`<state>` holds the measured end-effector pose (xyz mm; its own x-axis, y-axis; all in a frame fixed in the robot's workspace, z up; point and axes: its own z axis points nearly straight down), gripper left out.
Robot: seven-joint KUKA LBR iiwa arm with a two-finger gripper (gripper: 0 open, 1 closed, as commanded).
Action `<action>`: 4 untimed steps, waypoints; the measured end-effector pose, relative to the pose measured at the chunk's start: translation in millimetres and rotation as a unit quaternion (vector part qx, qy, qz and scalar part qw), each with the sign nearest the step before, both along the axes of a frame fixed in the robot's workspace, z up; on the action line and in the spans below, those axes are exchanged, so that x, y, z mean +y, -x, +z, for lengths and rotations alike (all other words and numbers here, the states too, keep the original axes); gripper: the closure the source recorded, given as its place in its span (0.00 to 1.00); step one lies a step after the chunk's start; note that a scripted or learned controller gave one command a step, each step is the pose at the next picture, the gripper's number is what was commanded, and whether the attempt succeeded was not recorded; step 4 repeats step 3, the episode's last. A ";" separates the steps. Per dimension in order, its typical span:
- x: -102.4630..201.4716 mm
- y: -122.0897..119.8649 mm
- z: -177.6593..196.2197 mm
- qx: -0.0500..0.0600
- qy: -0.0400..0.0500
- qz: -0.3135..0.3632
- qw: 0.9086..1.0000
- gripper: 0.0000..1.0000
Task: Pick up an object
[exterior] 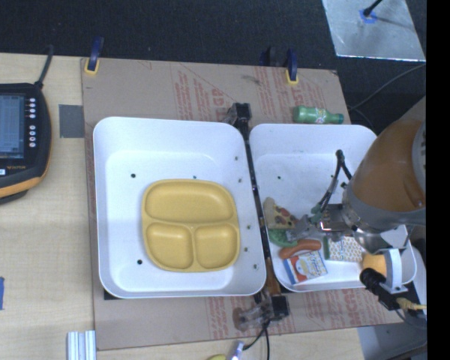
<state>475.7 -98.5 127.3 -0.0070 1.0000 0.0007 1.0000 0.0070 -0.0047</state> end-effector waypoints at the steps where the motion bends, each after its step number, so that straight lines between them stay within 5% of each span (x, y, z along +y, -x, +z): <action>1: 3.9 -22.9 -33.5 -0.001 0.000 -0.001 1.000 0.00; 2: 3.2 -39.7 -33.1 -0.004 0.001 -0.002 1.000 0.00; 3: -6.1 -103.2 -25.5 -0.002 0.000 -0.003 1.000 0.00; 4: -6.1 -103.2 -25.5 -0.002 0.000 -0.003 1.000 0.00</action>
